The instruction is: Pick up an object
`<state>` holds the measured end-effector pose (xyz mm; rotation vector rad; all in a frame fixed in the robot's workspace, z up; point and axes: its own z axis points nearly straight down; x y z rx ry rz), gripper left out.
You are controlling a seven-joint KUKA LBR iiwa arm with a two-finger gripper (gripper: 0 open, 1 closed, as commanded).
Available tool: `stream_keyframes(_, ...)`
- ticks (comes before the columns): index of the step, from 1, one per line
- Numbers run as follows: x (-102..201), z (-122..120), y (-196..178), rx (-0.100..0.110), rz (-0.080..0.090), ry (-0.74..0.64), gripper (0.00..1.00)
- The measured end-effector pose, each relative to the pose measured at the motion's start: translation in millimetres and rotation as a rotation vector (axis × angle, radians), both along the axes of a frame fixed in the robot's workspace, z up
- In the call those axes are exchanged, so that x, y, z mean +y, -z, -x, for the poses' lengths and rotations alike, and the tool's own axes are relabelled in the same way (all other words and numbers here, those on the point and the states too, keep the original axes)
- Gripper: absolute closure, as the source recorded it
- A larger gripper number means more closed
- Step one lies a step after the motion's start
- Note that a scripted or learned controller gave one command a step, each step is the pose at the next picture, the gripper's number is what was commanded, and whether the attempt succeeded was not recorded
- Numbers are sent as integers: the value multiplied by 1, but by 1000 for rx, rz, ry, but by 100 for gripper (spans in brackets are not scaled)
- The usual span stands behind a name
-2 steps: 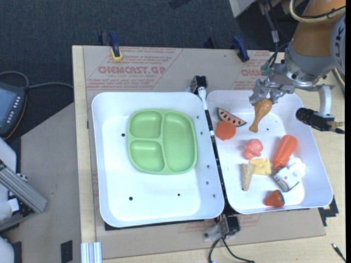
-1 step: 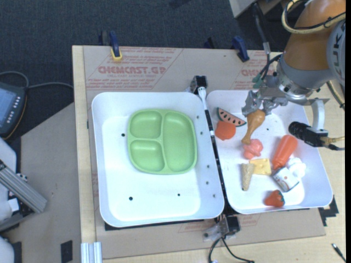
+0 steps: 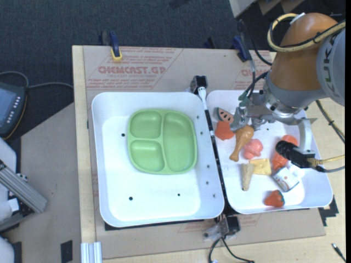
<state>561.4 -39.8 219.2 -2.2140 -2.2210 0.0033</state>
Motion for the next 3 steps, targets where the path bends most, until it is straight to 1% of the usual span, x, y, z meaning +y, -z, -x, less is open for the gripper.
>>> stream_keyframes(1,47,31,8,0,0,-1,100)
stream_keyframes(2,97,62,-10,-2,-1,-3,100)
stream_keyframes(3,113,77,1,0,1,2,100)
